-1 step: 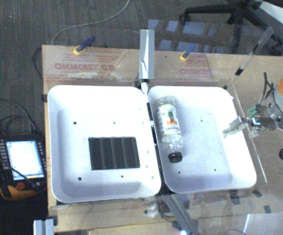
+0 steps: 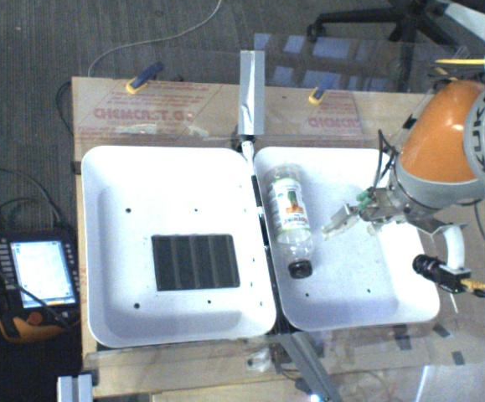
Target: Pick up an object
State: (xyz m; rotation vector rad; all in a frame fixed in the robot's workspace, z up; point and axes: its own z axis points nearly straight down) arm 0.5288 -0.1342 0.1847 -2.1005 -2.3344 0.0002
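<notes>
Arm reaching over the right bin (image 2: 410,304).
The hand (image 2: 343,219) is hovering beside the bottle (image 2: 290,213); its opening is unclear.

Faint red mirrored lettering on the brown cardboard sheet (image 2: 154,114) along the desk's far edge is unreadable. The clear plastic bottle's (image 2: 290,216) white-and-orange label print is too small to read.

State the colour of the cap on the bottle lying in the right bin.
Black, on the clear bottle; its cap shows in the camera view.
</notes>
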